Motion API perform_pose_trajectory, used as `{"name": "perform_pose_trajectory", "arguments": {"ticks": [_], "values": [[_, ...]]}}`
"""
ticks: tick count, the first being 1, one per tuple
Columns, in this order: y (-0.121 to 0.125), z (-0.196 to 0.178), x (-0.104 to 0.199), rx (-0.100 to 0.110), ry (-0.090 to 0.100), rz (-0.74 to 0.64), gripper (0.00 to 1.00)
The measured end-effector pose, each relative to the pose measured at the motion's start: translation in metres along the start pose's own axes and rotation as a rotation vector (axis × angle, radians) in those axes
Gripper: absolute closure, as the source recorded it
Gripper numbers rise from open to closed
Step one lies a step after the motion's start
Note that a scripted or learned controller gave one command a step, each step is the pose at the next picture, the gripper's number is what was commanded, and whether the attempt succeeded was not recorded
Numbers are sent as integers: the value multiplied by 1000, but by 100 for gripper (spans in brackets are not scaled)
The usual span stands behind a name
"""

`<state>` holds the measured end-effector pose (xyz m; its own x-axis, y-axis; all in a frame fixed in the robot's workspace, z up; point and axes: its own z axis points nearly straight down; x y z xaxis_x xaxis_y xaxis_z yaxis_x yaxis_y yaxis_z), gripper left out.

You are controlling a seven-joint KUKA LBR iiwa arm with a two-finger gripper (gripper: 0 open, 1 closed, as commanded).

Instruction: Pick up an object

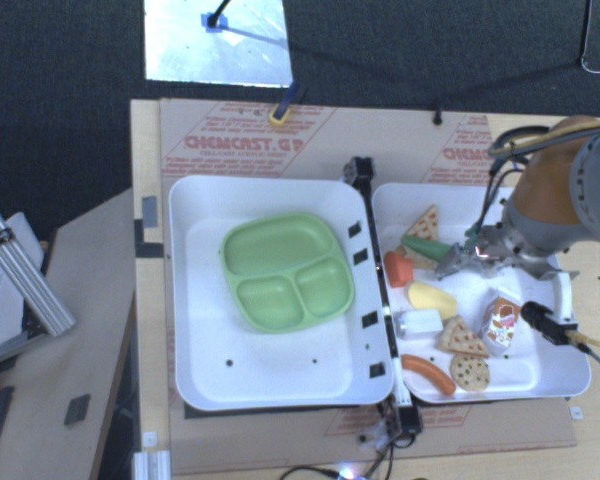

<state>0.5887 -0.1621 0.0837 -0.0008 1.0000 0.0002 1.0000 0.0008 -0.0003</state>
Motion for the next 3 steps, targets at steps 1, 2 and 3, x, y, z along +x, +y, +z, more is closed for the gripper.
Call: {"name": "perform_pose_trajectory", "arguments": {"ticks": [1,2,3], "values": [[1,-12,-1,-5,-1,1,100],[-1,-75,1,-5,-2,-3,100],[-3,-137,7,-8,-2,-4,100]]}}
